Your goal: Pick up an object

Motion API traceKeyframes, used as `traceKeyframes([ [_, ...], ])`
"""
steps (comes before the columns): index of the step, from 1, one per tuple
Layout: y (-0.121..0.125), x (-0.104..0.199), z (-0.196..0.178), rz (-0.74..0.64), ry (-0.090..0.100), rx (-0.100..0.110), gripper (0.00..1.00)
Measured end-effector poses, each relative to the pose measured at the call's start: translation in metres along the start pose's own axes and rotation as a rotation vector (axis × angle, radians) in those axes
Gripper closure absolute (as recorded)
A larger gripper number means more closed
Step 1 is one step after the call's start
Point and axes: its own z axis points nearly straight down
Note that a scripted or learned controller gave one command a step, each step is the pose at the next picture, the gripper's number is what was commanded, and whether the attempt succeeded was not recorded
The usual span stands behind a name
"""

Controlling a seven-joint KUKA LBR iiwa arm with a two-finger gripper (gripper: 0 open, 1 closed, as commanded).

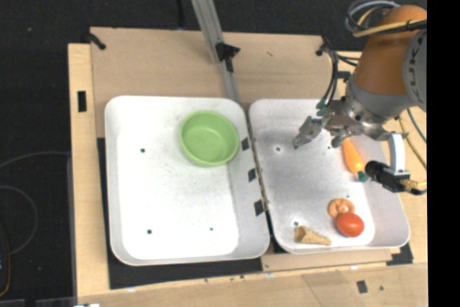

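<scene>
Nearest you, by the front edge of the right bin (pixel 287 154), lies a small cone (pixel 311 235), its long axis running along that edge with the narrow end toward the bin's front right corner. Just behind it sit a tomato (pixel 350 225) and a small orange piece (pixel 338 208), touching each other. Farther back, near the right wall, you have a carrot (pixel 352 156), long axis running front to back, tilted slightly. The gripper (pixel 316 129) hangs over the bin's back half, left of the carrot, fingers spread and holding nothing. In the left bin (pixel 144 183), a green bowl (pixel 208 138) rests upright near the back right corner.
</scene>
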Motion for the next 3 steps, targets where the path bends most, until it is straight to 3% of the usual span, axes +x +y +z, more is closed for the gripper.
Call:
traceKeyframes([
  [1,0.0,0.0,0.0,0.001,0.0,-0.001,0.0],
  [3,-0.005,-0.005,0.111,0.005,-0.003,0.005,0.0],
])
